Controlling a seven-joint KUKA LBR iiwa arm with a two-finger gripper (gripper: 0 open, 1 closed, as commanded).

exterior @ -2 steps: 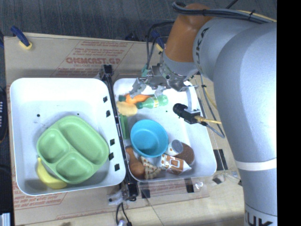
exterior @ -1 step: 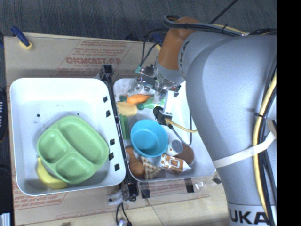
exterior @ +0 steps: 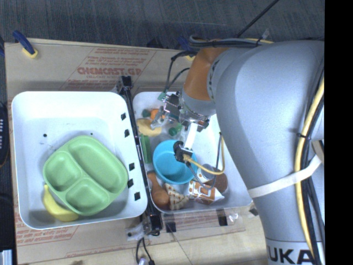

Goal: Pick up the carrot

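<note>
Two white bins side by side on a cardboard-covered bench. Left bin [exterior: 22, 148], left half of frame: green 3-compartment plate [exterior: 85, 173] lying tilted, lower centre of the bin, w/ a yellow item [exterior: 55, 210] poking out from under its lower-left edge. Rest of that bin's floor is bare white.

Right bin [exterior: 231, 200], centre of frame, mostly covered by the arm [exterior: 265, 109], which comes in from the right & fills the right side of the frame; orange band [exterior: 197, 79] at upper centre, just above the wrist. Gripper [exterior: 165, 114] sits over the upper-left part of the right bin, near the divider between bins. Fingers: can't tell how far apart they are, or whether anything is in them – wrist hardware & clutter hide the tips.

Carrot [exterior: 153, 114]: small orange bit at the upper-left of the right bin, just beside the gripper; only partly visible, so can't tell if it's touching. Yellow banana-like piece [exterior: 148, 127] just below it. Green bit [exterior: 174, 130] near centre of the bin. Blue cup [exterior: 172, 163] mid-bin, open side up, w/ a black cable end hanging over its right rim. Below the cup, at the bin's lower edge: brown rounded item [exterior: 159, 195], a waffle-patterned piece [exterior: 176, 199], & a brown/white packet [exterior: 205, 191] to the right.

Blue clamp [exterior: 25, 44] at upper left corner of the bench.
</note>
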